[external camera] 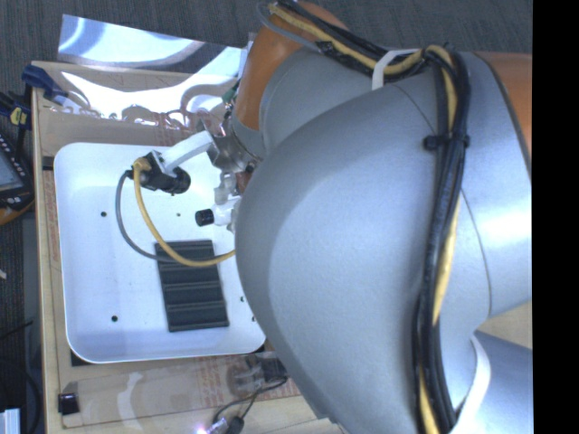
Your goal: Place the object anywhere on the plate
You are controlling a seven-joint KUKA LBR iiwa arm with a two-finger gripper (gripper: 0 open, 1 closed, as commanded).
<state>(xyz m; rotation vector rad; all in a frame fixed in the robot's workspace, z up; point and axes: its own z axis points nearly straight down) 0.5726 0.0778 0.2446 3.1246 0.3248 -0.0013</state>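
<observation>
The hand (pixel 220 181) hangs over the right part of the white bin (pixel 81 242), close under the orange band (pixel 271 61) of the arm (pixel 380 242). The bulk of the grey arm covers most of it, so it cannot be told whether the hand is apart or together, or whether it grips anything. A white bracket with a black knob (pixel 168 181) sticks out from the hand toward the bin's middle. A smaller black piece (pixel 204 216) sits just below it, beside the arm.

From the knob a yellow cable (pixel 158 238) loops down over the bin floor and runs back to the arm. A thin black cable (pixel 122 215) curves just outside that loop.

A dark ribbed block (pixel 193 286), probably the task's thing, lies flat on the bin floor. It is near the bin's bottom edge and toward its right side. Its top end touches or passes under the yellow cable, and it lies apart from the hand.

The bin sits on the wooden desk (pixel 136 396). A shiny sheet (pixel 118 43) lies along the desk's top edge, beyond the bin.
</observation>
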